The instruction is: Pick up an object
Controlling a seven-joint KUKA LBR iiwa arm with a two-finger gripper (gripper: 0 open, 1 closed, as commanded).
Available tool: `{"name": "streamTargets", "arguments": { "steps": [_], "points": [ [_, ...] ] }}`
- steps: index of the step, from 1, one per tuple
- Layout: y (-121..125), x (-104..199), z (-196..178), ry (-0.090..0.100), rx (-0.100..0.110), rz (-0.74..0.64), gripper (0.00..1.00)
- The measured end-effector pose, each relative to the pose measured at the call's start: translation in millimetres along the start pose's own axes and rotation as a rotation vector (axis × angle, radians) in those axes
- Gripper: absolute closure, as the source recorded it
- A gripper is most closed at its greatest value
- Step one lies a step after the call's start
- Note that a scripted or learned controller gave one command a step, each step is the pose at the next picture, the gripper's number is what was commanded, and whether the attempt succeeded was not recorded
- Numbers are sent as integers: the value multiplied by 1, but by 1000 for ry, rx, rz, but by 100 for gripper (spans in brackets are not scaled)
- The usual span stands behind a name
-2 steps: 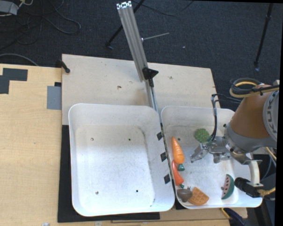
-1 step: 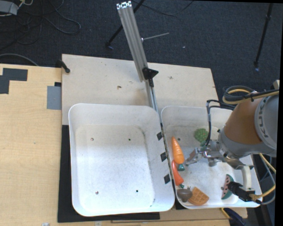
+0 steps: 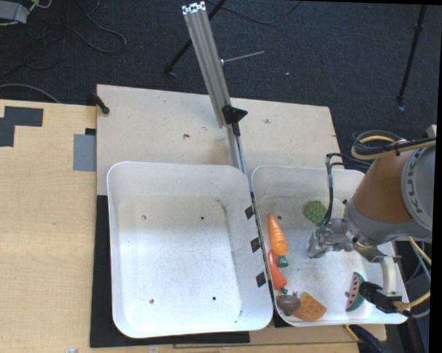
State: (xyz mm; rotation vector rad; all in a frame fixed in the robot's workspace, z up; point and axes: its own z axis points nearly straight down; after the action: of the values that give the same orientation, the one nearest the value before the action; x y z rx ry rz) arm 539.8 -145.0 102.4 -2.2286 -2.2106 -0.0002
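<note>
Near right bin (image 3: 332, 317): we see a waffle piece (image 3: 310, 308), brown lump (image 3: 288, 304), watermelon slice (image 3: 355, 291).
Left wall: carrot (image 3: 277, 236).
Far: green broccoli (image 3: 315, 210).
Gripper (image 3: 318, 247): above the bin floor, finger state unclear to us.
Left bin (image 3: 126, 177): speckled floor.

The left bin (image 3: 174, 250) has lots of open floor. In the right bin (image 3: 294, 186), carrots (image 3: 277, 239) line the 9 o'clock wall, a waffle (image 3: 310, 308) and watermelon slice (image 3: 356, 291) crowd 6 o'clock, and a green lump (image 3: 315, 210) sits near the middle. The 12 o'clock part is open.
</note>
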Motion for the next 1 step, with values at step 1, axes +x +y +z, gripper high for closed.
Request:
{"name": "streamTargets", "arguments": {
  "steps": [1],
  "points": [
    [-4,6,-59,-2,-4,-9,100]
  ]
}}
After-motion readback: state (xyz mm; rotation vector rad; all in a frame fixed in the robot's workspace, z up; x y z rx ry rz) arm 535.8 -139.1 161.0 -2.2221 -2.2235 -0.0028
